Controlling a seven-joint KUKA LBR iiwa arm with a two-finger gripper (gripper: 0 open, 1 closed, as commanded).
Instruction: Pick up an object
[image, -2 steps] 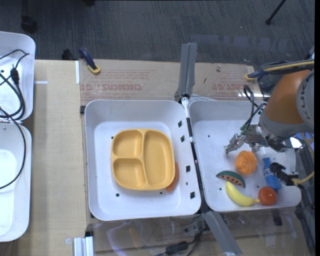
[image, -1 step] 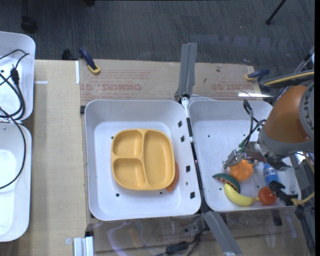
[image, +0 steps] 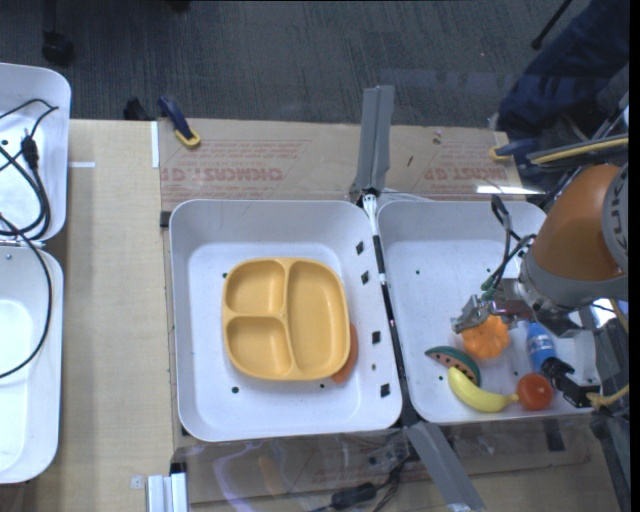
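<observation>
Cardboard-topped bench, two white bins side by side, and all the action sits in the right bin (image: 430, 240). Gripper (image: 480, 318) is down low over the orange fruit (image: 486, 341), metal fingertips at its upper edge, but whether they are spread or closed I cannot tell from this slant. To do this well, centre over the fruit and close square on its widest part, clear of the watermelon slice (image: 452, 359) at seven o'clock. Arm leans in from three o'clock, orange band (image: 585, 225) above the wrist. Outward: banana (image: 478, 392), tomato (image: 535, 391), blue bottle (image: 541, 347). Over in the left bin (image: 200, 330), a yellow divided plate (image: 286, 319).
</observation>
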